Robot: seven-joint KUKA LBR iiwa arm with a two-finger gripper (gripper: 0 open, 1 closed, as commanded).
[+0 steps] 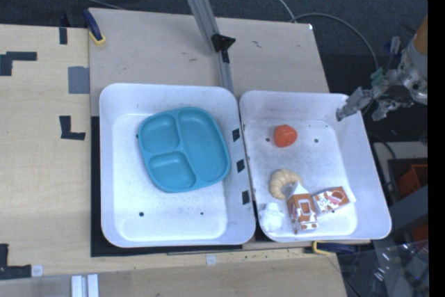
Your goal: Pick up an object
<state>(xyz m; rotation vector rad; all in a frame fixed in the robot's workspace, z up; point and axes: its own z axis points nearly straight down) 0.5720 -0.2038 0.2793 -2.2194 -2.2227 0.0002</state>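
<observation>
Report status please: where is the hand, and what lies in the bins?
Hand at right bin's far right edge, holding nothing. Orange ball, croissant, carton in right bin. Blue plate in left bin. Nothing blocking.

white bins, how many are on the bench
2, side by side: the left bin holds a blue divided plate; the right bin holds an orange ball, a croissant and cartons.
</observation>
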